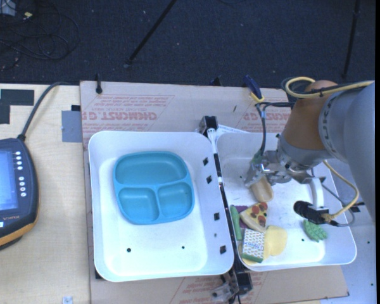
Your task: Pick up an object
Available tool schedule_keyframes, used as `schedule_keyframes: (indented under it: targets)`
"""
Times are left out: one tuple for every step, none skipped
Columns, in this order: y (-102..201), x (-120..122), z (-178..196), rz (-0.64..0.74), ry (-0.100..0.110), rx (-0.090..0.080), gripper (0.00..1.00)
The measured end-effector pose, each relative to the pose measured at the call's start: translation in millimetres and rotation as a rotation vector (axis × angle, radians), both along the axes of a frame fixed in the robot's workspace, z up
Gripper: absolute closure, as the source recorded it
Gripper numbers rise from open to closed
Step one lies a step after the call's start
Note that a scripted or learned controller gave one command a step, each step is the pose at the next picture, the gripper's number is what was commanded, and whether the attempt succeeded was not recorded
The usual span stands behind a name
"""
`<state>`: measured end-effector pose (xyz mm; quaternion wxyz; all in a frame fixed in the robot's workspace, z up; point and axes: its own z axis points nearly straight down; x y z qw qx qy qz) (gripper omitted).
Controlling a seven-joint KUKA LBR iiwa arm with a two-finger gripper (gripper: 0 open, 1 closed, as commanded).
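Reaching arm (332,128): mine, grey w/ orange band, comes in from view's right, bent down over the right-hand bin.
Fingers (263,175): low over upper-left part of right-hand bin, tips right at top edge of the beige lump. Open or closed: can't tell, my wrist hardware blocks the tips. Can't say I have hold of anything.
Beige lump (261,190): small, rounded, on bin floor directly below my fingers, touching or nearly so. Closest obj to me.
Right-hand bin (345,255): white, shallow, holds the toy food.
Pizza slice (256,216): just below the beige lump, near bin's left wall.
Green strip (235,221): long, thin, lies along left wall, beside the pizza slice.
Patterned block (253,244): bottom-left corner of bin, touching the yellow piece.
Yellow piece (276,240): pale, rounded, just right of the block.
Green leafy bit (316,232): lower right of bin, well apart from my fingers.
Left-hand bin (107,233): white, side by side w/ the other.
Blue plate (154,187): 3 compartments, flat in left-hand bin, upper middle.
Cardboard sheet (145,113): under both bins, on the desk (44,258).
Handheld screen (3,192): far left on desk, well apart from bins.
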<state>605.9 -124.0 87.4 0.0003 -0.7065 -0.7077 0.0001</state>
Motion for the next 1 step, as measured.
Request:
schedule_keyframes:
  targets:
    - [66.9, -36.8, 101.2, 0.000, 0.006, 0.001, 1.00]
